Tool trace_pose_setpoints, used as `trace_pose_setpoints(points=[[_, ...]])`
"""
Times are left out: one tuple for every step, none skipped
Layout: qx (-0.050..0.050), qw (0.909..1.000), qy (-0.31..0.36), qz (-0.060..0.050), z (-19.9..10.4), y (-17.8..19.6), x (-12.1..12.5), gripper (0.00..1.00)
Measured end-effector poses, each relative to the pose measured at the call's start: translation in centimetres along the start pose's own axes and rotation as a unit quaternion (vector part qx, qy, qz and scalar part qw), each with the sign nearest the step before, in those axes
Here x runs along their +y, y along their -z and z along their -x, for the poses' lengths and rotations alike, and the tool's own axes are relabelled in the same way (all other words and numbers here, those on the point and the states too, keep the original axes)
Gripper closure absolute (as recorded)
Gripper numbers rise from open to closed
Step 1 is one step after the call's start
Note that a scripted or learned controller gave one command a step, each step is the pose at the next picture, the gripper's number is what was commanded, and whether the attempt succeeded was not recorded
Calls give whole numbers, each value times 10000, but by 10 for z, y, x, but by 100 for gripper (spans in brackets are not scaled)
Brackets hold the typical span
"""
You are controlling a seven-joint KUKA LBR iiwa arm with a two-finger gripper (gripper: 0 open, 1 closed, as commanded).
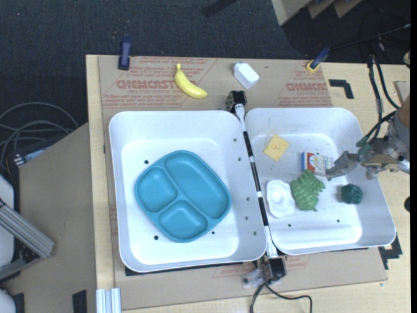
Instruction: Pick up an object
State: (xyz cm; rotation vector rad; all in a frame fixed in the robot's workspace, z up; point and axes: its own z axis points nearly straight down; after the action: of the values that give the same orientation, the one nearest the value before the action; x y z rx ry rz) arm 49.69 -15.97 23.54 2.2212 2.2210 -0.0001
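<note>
The right bin (339, 235) holds a yellow square piece (276, 147), a small red, white and blue box (313, 162), a green leafy toy (306, 190), a white object (279, 198) and a small dark green lump (352, 193). My gripper (340, 167) reaches in from the right, low over the bin, just right of the small box and up and right of the green leafy toy. The dark green lump lies just below it. I see nothing held in it.
The left bin (130, 135) holds a blue divided plate (182, 195). Behind the bins on the board lie a yellow banana (188, 83) and a white block (246, 75). Cables run along the right edge.
</note>
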Motion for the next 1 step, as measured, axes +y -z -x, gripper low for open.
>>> trace_pose_setpoints(points=[[10,10000,6,-20,-68,-132,8,0]])
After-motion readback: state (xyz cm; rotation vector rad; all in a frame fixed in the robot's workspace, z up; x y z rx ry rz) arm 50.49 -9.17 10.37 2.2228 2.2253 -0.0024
